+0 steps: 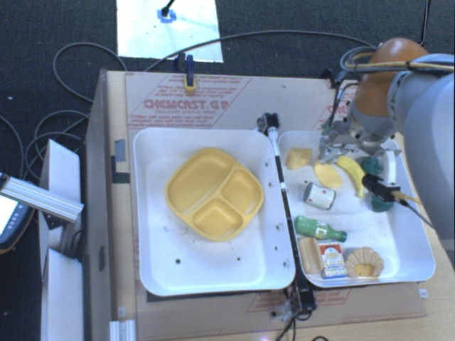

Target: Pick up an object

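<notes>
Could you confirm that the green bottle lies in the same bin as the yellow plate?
No: the camera view shows the green bottle in the right-hand bin, while the yellow plate lies in the left-hand bin.

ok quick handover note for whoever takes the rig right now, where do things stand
Gripper: over the back of the right bin, close to the banana and yellow slice; I can't see anything held.
Same bin, nearer the front: can, green bottle.
Left bin: yellow divided plate.
Done: no pick visible yet.
Left: grasp one object and lift it.
</notes>
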